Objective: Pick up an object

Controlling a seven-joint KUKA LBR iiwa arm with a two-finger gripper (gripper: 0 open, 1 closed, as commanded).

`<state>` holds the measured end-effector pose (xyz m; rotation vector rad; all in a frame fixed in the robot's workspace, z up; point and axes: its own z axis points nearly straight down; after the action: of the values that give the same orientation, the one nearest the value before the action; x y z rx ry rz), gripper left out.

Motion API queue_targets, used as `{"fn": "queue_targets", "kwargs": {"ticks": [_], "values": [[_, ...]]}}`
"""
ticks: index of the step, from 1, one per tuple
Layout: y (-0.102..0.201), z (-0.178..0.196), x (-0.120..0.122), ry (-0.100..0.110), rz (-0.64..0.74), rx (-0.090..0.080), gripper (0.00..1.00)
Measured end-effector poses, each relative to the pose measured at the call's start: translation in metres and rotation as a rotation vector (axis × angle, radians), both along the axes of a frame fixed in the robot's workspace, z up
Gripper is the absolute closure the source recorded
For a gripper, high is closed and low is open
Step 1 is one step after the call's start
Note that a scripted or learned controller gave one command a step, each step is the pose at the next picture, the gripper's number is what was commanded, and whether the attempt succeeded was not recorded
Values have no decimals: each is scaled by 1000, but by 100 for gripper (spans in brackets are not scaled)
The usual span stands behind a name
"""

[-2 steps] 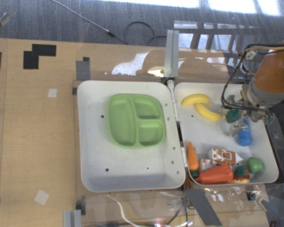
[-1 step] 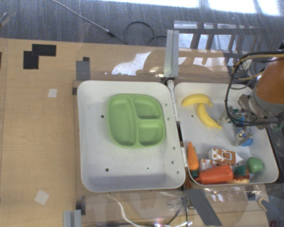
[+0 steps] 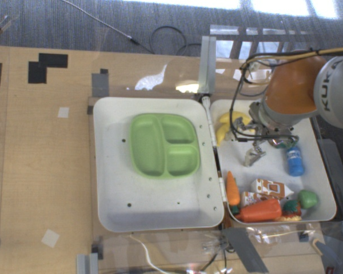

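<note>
Right bin [image 3: 327, 201], near edge: orange-red pepper-like toy [image 3: 259, 210] lying flat, small multicolour item [image 3: 291, 209] just beside it, green round fruit [image 3: 308, 198] at the near right corner. Behind those, an orange carrot [image 3: 232, 188] along the left wall and a white-orange carton [image 3: 267, 188] on its side. Mid bin: blue bottle [image 3: 295, 161] with a red cap, lying down, just right of the gripper [image 3: 255, 153]. Gripper hangs over bare bin floor, nothing between its fingers; the fingers look near together, but can't tell for sure. Yellow banana [image 3: 224, 127] sits left and beyond the gripper, by the dividing wall, apart from it. Grey arm with orange band [image 3: 294, 87] comes in from the right. Left bin [image 3: 114, 207] holds 1 green 3-compartment plate [image 3: 163, 145], centred. Both bins on the wooden bench [image 3: 40, 170].
</note>
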<state>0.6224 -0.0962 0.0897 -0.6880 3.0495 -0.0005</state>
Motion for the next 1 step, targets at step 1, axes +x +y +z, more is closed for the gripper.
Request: {"fn": "queue_targets", "kwargs": {"ticks": [1], "values": [[-58, 52, 50, -2, 382, -10, 0]]}}
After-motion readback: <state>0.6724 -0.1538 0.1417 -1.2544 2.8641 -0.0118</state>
